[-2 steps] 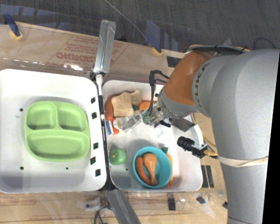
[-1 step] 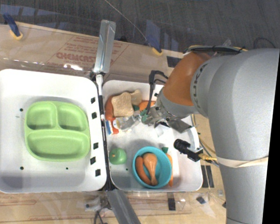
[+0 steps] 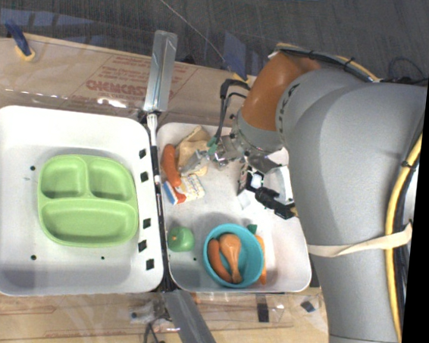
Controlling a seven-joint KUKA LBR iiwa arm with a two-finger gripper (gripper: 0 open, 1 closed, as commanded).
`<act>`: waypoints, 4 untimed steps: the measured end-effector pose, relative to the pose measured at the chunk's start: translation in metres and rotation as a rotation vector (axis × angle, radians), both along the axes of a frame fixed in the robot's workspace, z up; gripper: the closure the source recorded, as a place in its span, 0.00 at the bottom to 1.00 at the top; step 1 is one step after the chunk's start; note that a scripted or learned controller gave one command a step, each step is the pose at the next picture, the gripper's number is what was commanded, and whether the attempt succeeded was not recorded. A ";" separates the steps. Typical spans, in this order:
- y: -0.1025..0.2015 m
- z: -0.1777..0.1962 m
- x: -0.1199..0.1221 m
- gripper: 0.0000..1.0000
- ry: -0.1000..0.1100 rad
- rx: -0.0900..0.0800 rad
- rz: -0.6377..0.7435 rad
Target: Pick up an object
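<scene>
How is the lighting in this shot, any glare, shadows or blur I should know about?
In the camera view, light is even and fairly soft; the left bin shows a faint shadow around the green divided plate. The arm looms large and slightly soft, shading the right bin near the end effector. The blue bowl stays sharp.

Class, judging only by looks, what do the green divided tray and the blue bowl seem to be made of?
Green divided tray: probably moulded plastic, matte, with an even colour and soft rounded ridges. Blue bowl: likely plastic too, smooth, with a thin uniform rim; the picture cannot confirm it.
</scene>
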State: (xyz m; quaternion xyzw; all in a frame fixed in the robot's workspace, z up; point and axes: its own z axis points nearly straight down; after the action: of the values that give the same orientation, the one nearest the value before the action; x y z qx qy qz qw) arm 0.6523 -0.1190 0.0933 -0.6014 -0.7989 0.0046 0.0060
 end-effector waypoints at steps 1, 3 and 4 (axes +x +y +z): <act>-0.022 0.013 0.005 0.00 -0.014 -0.002 -0.199; -0.063 0.076 0.006 0.00 -0.019 -0.002 -0.270; 0.017 0.076 -0.001 0.00 -0.013 0.002 -0.076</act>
State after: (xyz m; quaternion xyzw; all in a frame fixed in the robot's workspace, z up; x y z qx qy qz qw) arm 0.6513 -0.1022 0.1691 -0.6312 -0.7756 -0.0003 0.0019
